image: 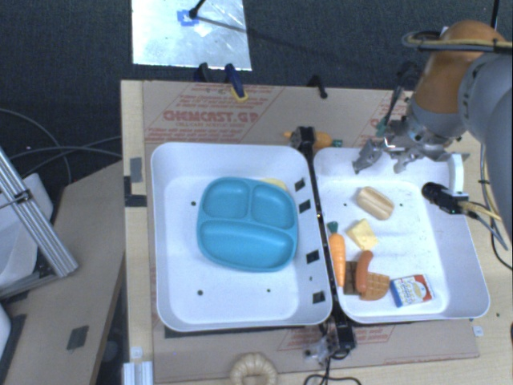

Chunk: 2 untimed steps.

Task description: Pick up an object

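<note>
Our gripper (383, 154) hangs over the far edge of the right bin (461, 251), fingers spread and holding nothing. Just below and slightly toward the bench's front lies the bread roll (374, 202) — the closest candidate. It looks like light, stiff toy plastic, perhaps a little slick, so we would pinch it across its narrow middle. Beyond it sit the cheese wedge (361, 234) and carrot (337, 257).

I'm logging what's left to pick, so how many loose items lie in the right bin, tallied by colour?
Tan or pale yellow: 2, the bread roll and the cheese wedge
Orange or red-brown: 3, the carrot, the sausage and the brown piece beside it
Blue and white: 1, the small box
Total: 6
</note>
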Available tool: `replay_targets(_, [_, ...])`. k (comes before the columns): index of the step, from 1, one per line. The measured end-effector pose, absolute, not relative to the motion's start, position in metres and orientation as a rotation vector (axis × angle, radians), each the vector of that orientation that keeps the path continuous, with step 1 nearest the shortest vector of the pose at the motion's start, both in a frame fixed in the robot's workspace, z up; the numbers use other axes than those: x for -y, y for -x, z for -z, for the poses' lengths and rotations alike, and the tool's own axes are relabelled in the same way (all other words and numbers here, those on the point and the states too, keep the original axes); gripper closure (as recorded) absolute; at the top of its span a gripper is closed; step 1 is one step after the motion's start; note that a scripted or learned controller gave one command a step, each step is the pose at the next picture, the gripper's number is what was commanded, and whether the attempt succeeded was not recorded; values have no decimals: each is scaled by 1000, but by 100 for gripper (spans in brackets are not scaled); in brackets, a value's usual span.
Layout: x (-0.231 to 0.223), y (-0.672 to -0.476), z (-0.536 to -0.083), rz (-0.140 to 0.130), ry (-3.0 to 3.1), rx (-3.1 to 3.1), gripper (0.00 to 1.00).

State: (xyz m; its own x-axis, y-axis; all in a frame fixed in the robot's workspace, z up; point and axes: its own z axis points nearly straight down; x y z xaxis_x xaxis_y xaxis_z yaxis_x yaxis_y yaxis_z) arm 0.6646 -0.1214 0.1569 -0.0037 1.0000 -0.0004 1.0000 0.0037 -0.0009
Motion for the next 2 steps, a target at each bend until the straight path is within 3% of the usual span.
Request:
replay_targets(1, [123,-660,-95,-3,2219,2222,0])
replay_targets(2, [123,-661,-85,1,2219,2226,0])
